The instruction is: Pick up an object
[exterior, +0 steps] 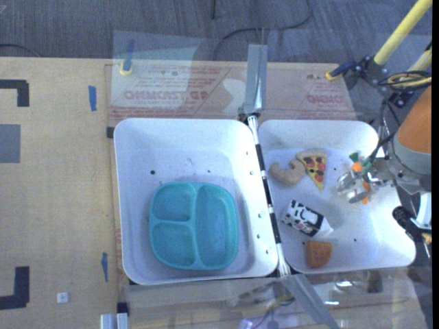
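My gripper [357,182] is low over the right side of the right bin [343,132], reaching in from the right. A small orange and green object [356,161] pokes out from under it, with another orange bit at the gripper's lower edge; the gripper hides its middle. To the left lie a toy pizza slice [315,167] and a tan bone-shaped piece [286,173]. A black and white carton [303,217] lies nearer the bin's middle, and an orange-brown chunk [318,253] sits by the front wall.
The left bin [137,142] holds a teal divided plate [194,225]. A metal rail [263,184] separates the two bins. A yellow pole [405,22] and cables stand at the upper right, beyond the bins.
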### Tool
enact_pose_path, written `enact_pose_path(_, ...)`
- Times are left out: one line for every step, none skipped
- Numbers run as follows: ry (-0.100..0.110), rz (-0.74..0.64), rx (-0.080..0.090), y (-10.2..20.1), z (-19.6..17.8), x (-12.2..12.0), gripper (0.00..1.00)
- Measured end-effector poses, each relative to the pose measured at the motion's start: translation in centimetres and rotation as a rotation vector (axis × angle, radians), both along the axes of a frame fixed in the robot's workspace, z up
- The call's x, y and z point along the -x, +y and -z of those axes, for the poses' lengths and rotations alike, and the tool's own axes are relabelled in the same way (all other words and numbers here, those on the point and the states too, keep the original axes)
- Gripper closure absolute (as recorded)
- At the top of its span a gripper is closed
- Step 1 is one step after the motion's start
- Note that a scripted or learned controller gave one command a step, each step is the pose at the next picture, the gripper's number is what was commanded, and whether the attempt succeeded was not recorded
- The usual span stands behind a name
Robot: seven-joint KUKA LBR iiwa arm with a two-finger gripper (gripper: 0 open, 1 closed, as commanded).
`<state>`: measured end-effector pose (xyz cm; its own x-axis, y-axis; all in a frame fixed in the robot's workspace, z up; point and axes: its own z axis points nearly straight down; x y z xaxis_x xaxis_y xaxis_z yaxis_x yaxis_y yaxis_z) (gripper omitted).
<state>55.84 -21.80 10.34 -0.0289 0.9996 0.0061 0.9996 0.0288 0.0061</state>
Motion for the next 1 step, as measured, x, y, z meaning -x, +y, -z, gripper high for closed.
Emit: enact_pose_path(0.003, -0.178, 0.008, 7.36, -10.93, -6.38, 1.00)
